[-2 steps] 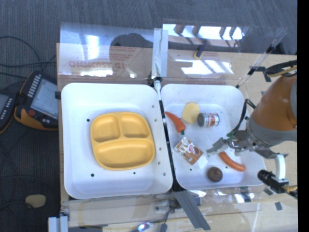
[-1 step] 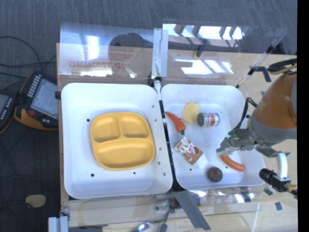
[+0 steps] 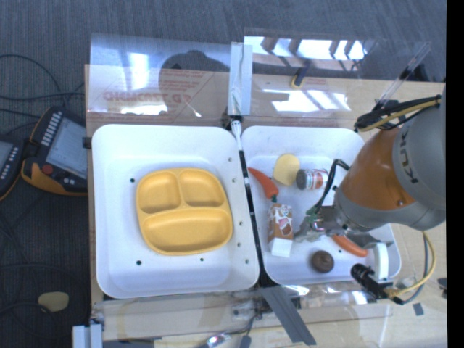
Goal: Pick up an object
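Two white bins sit side by side on the bench, and the arm (image 3: 395, 172) comes in from the right, its grey body and orange band hanging over the right bin (image 3: 341, 138). The gripper (image 3: 319, 222) is low inside that bin, near its middle, but it is small and dark against the clutter, so I cannot tell how the jaws stand or whether anything sits between them. Just left of it lies a brown packet (image 3: 281, 221), standing lengthwise, with a small white block (image 3: 281, 248) touching its lower end. Up toward the far wall there is a yellow ball (image 3: 286, 169), and right beside it a small can (image 3: 312, 179) lying on its side. A red chili pepper (image 3: 264, 182) rests along the divider side of the bin. Close to the near wall sits a dark brown round thing (image 3: 322, 261), and an orange carrot-like piece (image 3: 351, 246) pokes out from under the wrist. Over in the left bin (image 3: 116, 267), a yellow divided plate (image 3: 184, 210) lies flat in the middle. Off the bench on the left, a control pendant (image 3: 59, 152) rests on the carpet.
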Controlling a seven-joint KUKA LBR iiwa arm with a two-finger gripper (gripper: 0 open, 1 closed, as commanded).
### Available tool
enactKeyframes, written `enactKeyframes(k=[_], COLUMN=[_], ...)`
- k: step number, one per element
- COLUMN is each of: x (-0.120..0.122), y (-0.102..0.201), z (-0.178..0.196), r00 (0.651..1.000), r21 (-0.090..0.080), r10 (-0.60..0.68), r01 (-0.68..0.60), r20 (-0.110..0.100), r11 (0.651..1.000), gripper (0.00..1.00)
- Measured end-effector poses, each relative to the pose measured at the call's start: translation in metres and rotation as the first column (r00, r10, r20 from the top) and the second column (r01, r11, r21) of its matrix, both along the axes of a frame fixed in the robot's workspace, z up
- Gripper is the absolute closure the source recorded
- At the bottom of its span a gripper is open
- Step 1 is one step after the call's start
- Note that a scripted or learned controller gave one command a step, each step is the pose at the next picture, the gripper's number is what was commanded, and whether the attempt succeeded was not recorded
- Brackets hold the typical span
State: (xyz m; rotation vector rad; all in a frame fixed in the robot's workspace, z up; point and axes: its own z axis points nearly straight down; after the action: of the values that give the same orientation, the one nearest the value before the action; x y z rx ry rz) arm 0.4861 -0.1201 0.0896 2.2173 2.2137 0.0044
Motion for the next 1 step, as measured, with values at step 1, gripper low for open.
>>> enactKeyframes(k=[1], x=[0.0058], y=[0.0267], z=[0.0387], r00=[1.000], r21=[0.005], r10=[0.004], r01=[-0.004], r20=[-0.011], r11=[1.000], gripper=[1.00])
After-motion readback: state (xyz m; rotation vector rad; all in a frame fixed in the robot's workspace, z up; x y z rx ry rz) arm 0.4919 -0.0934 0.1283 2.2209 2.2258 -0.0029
